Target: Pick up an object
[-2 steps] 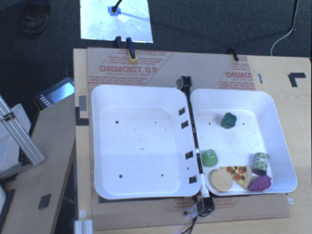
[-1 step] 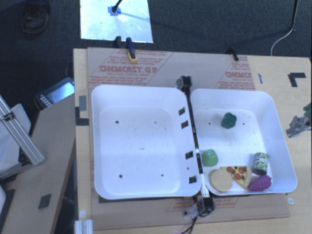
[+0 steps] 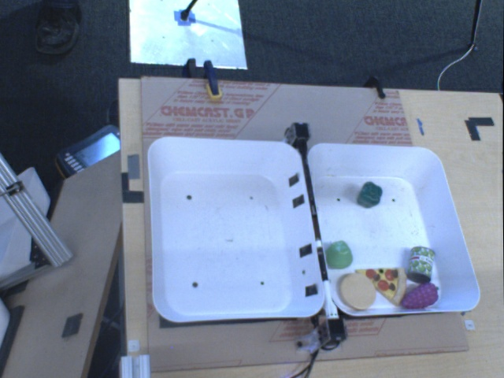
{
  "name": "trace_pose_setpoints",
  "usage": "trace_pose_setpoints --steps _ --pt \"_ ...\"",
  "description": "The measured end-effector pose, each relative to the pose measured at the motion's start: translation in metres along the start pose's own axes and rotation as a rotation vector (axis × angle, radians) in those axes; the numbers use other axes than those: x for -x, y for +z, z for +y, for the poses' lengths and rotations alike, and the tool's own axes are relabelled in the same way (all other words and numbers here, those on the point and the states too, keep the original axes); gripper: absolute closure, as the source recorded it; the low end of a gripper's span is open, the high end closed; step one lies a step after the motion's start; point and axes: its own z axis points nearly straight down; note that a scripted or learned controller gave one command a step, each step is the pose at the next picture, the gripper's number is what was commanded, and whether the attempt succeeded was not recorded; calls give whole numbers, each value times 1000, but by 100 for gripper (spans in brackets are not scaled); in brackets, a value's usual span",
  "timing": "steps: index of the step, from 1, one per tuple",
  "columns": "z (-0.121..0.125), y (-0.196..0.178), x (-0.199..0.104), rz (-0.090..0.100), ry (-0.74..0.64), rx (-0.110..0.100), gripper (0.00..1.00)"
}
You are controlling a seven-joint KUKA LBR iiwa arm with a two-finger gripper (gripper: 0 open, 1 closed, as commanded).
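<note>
The right bin [image 3: 441, 203] holds several small toys. A dark green lumpy toy [image 3: 369, 194] lies near its middle. A light green rounded toy [image 3: 339, 253] sits by the bin's left wall. Along the front edge lie a tan round disc [image 3: 357, 291], a pizza slice [image 3: 385, 280], a purple grape bunch [image 3: 420, 295] and a small green-labelled can [image 3: 421, 263] standing upright.
The left bin [image 3: 224, 235] adjoins the right one along a black clipped seam [image 3: 309, 227]. Both rest on a cardboard sheet [image 3: 268, 109] on the wooden bench. A shiny metal plate [image 3: 187, 20] lies on the dark floor behind. An aluminium rail [image 3: 31, 219] slants at the far left.
</note>
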Motion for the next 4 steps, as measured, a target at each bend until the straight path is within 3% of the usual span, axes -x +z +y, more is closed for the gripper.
trace_pose_setpoints --steps 1,2,3,4 --pt "6 -118 0 -1 -1 2 100" --pt "-3 84 -15 11 3 -28 100" --pt "0 -48 1 -2 1 2 100" --pt "-5 140 -3 11 4 -27 100"
